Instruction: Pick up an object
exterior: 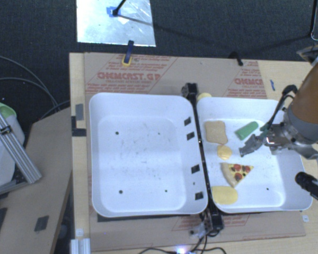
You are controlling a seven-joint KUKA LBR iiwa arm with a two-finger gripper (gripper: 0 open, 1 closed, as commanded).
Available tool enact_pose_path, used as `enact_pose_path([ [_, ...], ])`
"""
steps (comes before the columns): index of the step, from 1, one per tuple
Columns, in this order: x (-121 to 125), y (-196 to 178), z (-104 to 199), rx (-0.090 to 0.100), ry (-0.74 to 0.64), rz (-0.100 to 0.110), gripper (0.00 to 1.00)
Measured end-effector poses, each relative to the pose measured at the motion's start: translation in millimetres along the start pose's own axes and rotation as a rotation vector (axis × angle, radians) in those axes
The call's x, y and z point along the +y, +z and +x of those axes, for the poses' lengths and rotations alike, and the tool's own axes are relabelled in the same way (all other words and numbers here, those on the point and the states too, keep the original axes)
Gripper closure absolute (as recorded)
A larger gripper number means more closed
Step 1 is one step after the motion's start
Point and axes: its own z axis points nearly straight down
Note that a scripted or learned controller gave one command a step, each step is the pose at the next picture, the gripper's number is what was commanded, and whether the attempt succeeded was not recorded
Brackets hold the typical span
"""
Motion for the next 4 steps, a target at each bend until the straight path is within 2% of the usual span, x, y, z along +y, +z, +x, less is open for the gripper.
enact_pose_path([
  [1,-17,123,-20,0.002,0.005,0.012,0.0],
  [2,-13,145,25,0.003,-0.003,0.004,0.0],
  [3,-12,133,22,0.001,0.0,-0.001,1.0],
  [4,66,141,13,-0.002,-0.002,-0.009,1.0],
])
